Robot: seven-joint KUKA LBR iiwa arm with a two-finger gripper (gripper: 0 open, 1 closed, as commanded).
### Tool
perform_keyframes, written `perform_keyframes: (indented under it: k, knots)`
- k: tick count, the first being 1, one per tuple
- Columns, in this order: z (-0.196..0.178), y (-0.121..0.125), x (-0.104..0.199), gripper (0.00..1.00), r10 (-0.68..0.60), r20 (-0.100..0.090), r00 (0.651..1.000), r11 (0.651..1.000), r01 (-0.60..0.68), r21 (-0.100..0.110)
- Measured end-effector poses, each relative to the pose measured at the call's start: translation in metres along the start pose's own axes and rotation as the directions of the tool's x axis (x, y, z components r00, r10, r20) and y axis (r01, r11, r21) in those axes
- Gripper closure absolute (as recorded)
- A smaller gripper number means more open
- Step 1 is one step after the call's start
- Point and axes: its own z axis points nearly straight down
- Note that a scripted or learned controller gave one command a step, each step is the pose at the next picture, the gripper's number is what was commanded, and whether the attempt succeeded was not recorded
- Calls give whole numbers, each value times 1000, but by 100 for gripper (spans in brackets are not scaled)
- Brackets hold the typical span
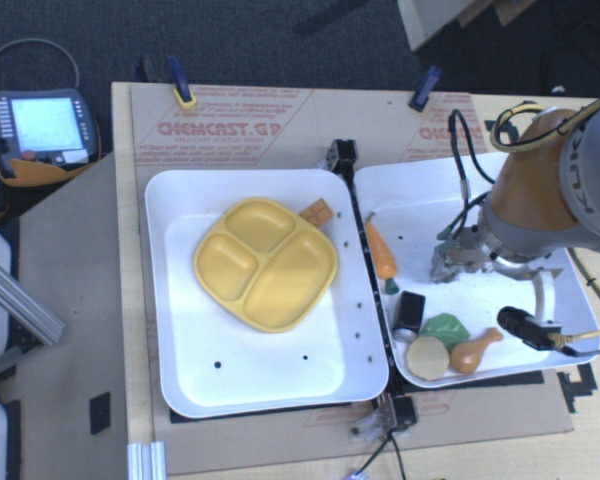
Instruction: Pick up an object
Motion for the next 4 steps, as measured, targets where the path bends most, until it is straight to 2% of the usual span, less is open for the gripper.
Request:
perform_keyframes:
  k: [1,2,3,4]
  knots:
    - [-55,-7,-6,100,-1,-2,1000,1000,1,1]
    - [-115,-2,-15,100,-2,-1,1000,1000,2,0]
    - [-159,3,-13,100,-3,-2,1000,1000,3,0]
    - [-157,14,42,100,-8,-4,1000,1000,8,5]
